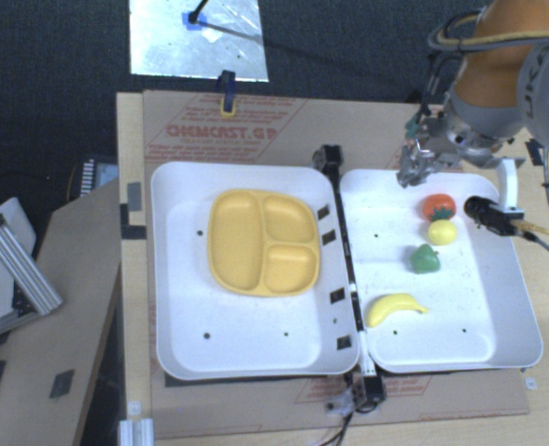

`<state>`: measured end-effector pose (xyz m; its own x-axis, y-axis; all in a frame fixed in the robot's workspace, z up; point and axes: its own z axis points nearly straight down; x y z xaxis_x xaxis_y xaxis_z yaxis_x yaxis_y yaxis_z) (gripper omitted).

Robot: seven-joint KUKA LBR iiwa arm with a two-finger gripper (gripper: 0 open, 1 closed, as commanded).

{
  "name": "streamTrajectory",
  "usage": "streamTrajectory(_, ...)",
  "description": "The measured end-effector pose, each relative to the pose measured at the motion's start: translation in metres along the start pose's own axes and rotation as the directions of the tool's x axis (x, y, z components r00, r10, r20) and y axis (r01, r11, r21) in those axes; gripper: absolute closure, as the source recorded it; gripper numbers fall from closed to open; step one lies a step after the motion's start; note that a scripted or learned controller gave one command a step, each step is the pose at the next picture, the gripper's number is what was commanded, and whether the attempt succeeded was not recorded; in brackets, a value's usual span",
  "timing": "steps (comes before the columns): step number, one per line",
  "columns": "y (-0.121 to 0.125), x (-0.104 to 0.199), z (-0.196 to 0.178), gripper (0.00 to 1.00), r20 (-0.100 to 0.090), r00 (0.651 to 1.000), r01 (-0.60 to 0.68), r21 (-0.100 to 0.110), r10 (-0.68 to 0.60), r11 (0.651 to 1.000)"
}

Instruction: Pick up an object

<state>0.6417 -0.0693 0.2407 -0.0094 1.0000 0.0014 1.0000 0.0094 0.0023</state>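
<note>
The gripper point(413, 170) hangs at the upper right of the frame; I cannot tell its opening. Just below lie the tomato point(438, 206), lemon point(442, 232) and green pepper point(424, 259), touching; a descent could push them apart.

Four small toy foods lie in my right bin point(511, 337) — a red tomato point(438, 206) at the far side, a yellow lemon point(442, 232) touching it just in front, a green pepper point(424, 259) near that, and a yellow banana point(395, 308) on its side, nearer the front, apart.
</note>
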Motion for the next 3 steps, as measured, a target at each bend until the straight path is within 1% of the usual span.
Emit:
streamTrajectory(1,-0.025,0.052,0.001,1.0,0.0,1.0,0.0,0.002,0.0,1.0)
streamTrajectory(2,-0.031,0.107,-0.003,1.0,-0.001,1.0,0.001,0.002,-0.001,1.0)
streamTrajectory(3,-0.05,0.166,-0.004,1.0,0.0,1.0,0.001,0.003,-0.001,1.0)
